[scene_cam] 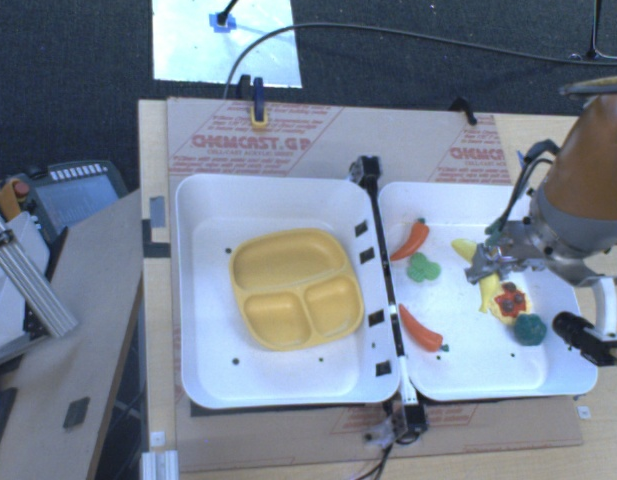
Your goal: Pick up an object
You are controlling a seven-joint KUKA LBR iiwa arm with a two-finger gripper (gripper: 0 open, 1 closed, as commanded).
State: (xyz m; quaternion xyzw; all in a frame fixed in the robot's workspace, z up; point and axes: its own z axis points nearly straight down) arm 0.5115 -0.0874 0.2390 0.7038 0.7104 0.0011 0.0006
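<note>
Arm (588,183): grey body, broad orange band above wrist. Black cable loops beside band. Metallic grey gripper (485,265) below wrist; black fitting nearby.

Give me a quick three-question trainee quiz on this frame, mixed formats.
1. True or false: the yellow divided tray lies in the left bin.
2. How many orange chili peppers lie in the right bin?
3. Which item lies nearest the hand: A) green broccoli piece, B) yellow banana, C) teal ball?

Key: 1 true. 2 two. 3 B.
</note>
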